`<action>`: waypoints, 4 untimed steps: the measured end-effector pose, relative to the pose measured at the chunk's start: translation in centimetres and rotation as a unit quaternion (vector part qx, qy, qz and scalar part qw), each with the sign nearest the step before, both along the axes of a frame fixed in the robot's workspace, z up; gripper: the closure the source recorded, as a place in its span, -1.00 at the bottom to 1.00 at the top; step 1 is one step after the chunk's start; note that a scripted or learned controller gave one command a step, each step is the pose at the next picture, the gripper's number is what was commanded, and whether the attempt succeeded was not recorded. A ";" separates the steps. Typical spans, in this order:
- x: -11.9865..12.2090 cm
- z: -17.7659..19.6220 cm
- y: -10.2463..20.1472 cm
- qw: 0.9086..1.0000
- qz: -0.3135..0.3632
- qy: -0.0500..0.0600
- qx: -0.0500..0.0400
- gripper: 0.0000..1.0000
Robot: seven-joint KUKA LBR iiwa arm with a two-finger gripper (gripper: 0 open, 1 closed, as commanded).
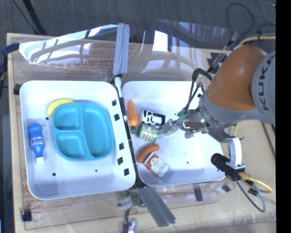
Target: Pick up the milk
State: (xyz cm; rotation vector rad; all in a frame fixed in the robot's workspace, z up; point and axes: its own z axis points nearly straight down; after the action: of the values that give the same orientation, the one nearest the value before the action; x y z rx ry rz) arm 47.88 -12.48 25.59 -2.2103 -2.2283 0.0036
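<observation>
The arm (237, 81) comes in from 3 o'clock and reaches over the right bin (184, 176). Its gripper (169, 126) is low in the middle of this bin, pointing toward 9 o'clock. The tips are just beside a green can (148, 132) and a black-and-white carton, the milk (153, 117). The milk lies flat near the centre of the right bin, at 12 o'clock from the can and touching it or nearly so. If the gripper is open or closed I cannot tell, because the tips are small and blurred against the can; nothing is clearly between them.

In the same bin, a carrot (132, 113) lies at 9 o'clock from the milk, close to the left wall of the bin. At 6 o'clock from the can there is a sausage (147, 152), and just beside it, more toward 5 o'clock, a small box (159, 167) with a red and white label.

The left bin (26, 144) holds a blue tray (82, 131) with three compartments in its middle. A banana (59, 104) lies at 10 o'clock from the tray, partly under its edge. A blue bottle (37, 142) with a white cap lies at 9 o'clock from the tray, near the left wall.

Both bins stand side by side on the surface (262, 203), touching along their inner edges.
</observation>
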 end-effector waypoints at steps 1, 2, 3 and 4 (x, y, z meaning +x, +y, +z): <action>4.1 -1.8 -1.4 1.000 0.004 -0.001 -0.001 -1.00; 10.3 -7.4 -0.1 1.000 -0.025 0.001 0.000 -1.00; 11.1 -14.2 -1.0 0.999 -0.046 -0.012 -0.002 -1.00; 11.1 -13.1 -0.8 0.999 -0.044 -0.012 -0.001 1.00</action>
State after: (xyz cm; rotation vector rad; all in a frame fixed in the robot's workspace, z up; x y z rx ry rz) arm 59.01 -13.30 12.47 -2.3192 -2.1410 -0.0201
